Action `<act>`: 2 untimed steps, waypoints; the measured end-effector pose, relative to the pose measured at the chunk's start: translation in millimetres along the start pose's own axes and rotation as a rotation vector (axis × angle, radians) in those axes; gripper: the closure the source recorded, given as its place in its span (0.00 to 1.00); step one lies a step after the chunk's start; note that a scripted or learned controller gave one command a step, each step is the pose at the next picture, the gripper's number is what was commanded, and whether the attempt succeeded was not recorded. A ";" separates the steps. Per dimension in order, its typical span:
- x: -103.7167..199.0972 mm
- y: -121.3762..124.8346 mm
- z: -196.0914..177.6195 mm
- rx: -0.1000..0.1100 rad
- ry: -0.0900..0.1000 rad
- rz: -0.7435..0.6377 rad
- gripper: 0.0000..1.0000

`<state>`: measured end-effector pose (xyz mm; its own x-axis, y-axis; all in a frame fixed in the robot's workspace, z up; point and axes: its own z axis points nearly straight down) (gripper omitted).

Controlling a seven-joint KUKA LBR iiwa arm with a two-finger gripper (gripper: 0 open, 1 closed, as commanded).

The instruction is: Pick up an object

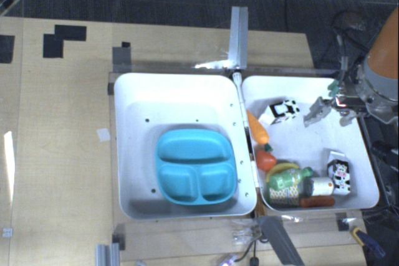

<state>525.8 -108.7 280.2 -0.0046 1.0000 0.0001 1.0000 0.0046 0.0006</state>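
We saw the gripper [330, 110] above the right bin [368, 196], fingers spread apart and holding nothing; the carrot [257, 128] and bottle [292, 181] lay untouched, so picking remained undone.

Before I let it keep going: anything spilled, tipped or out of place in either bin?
Nothing spilled or broken. The right bin is cluttered: a green bottle lies on its side in a pile at the front, and a carrot leans along the divider. The blue tray sits flat in the left bin.
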 end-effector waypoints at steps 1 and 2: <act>-73.3 -18.0 137.5 0.001 0.000 -0.007 0.00; -93.1 -16.2 185.9 -0.003 0.000 0.010 0.00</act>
